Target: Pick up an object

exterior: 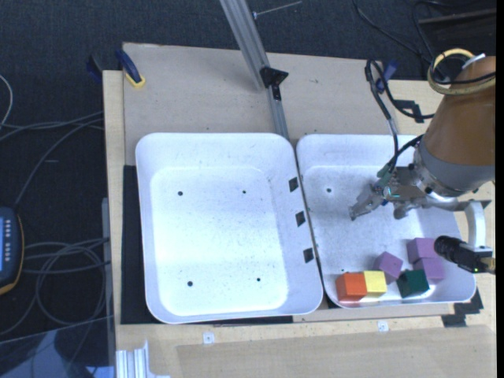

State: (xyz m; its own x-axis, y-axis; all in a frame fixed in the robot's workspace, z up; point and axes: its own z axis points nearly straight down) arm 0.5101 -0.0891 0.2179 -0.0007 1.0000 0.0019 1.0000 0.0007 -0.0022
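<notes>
dark carpet with loose cables surrounds the table (pixel 213 73), a pale board carrying two shallow white bins side by side. the left bin (pixel 157 211) has nothing visible in it but a few dark dots on its floor. the right bin (pixel 331 172) holds a small cluster of blocks along its near edge: an orange block (pixel 352 284) touching a yellow block (pixel 375 282), a tilted purple block (pixel 390 261) just beside them, a dark green block (pixel 411 283) to its right, and two more purple blocks (pixel 425 250) (pixel 434 268) close against the green one.

the gripper (pixel 364 208) hangs over the bare middle of the right bin, angled toward the bin divider, with nothing between its fingers; whether they are parted or closed i cannot tell from this slant.

judging by this, the task is at the approach step: no block is grasped, and the gripper sits apart from the cluster, further from the near edge. the next move calls for shifting toward that edge, choosing one block and descending over it with the fingers spread wide enough to straddle it. the blocks crowd each other, so one at the rim of the group, such as the orange block, looks easier to reach.

the blocks are roughly cubic, so none shows a clear long axis; the tilted purple block sits with its corners turned diagonally to the bin walls, the orange and yellow ones roughly square to them.
</notes>
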